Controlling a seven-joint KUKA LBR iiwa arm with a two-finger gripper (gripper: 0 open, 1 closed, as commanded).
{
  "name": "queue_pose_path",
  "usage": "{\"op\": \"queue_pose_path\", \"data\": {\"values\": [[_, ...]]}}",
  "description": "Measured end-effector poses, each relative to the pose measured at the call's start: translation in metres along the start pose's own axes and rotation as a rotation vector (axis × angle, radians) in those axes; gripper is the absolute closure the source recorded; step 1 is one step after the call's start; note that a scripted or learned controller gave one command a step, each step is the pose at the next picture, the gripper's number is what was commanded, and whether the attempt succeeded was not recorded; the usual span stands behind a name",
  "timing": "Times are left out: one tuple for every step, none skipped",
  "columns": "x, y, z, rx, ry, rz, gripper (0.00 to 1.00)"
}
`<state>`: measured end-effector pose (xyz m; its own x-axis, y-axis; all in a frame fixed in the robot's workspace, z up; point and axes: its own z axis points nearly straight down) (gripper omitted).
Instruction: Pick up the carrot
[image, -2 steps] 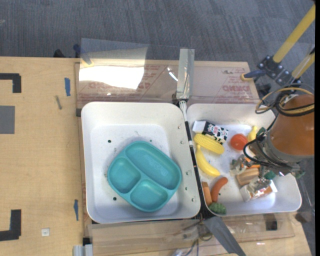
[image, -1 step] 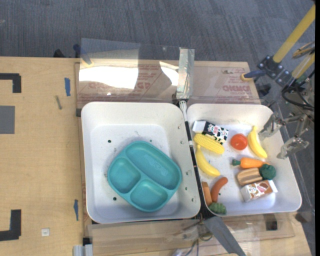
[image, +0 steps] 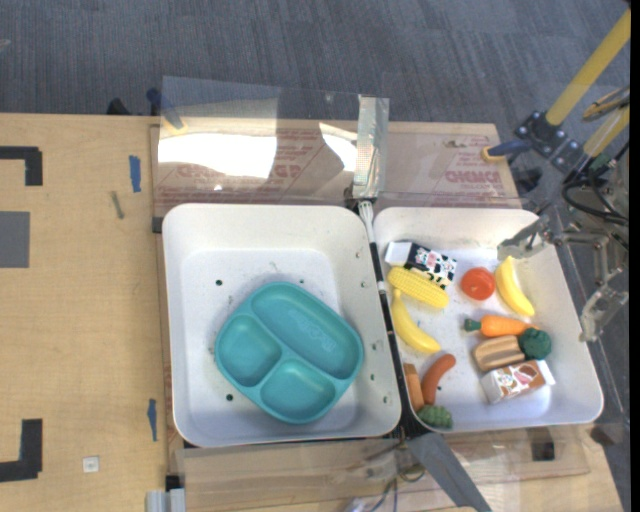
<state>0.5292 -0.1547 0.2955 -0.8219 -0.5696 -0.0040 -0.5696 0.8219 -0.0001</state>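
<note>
Tabletop (image: 70, 330): pale wood, carrying two shallow white bins side by side, with a clear sheet lying behind them

Left bin (image: 190, 250): holds one teal divided plate (image: 288, 349) with three compartments, set toward the near side

Right bin (image: 575, 390): holds the toy food, listed from the far side to the near side:
- small black-and-white cow-print carton (image: 432, 264), near the far left corner
- corn cob (image: 418, 287), yellow, just beside the carton and lying at a slant
- tomato (image: 478, 284), red, between the corn cob and the right-hand banana
- banana (image: 515, 287), against the right side of the bin
- second banana (image: 412, 326), along the left wall below the corn cob
- carrot (image: 503, 325), orange with a green stub at its left end, lying flat roughly mid-bin, below the tomato and just above the bread roll
- bread roll (image: 498, 351), brown, touching a dark green broccoli piece (image: 535, 343) to its right
- small juice box (image: 517, 380), red and white, at the near right
- sausage (image: 437, 376), reddish, tilted, with a green leafy piece (image: 434, 415) at its near end

Tool (image: 522, 243): grey metal, at the far right rim of the right bin, above the right-hand banana and well apart from the carrot; whether its fingers are spread or pressed together cannot be told from here; nothing is seen between them
</note>
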Motion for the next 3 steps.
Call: {"op": "queue_pose_path", "data": {"values": [[0.023, 0.007, 0.153, -0.013, 0.007, -0.166, 0.0], [0.025, 0.014, 0.212, -0.002, 0.003, -0.049, 0.0], [0.004, 0.04, 0.213, -0.004, 0.004, 0.068, 0.0]]}}
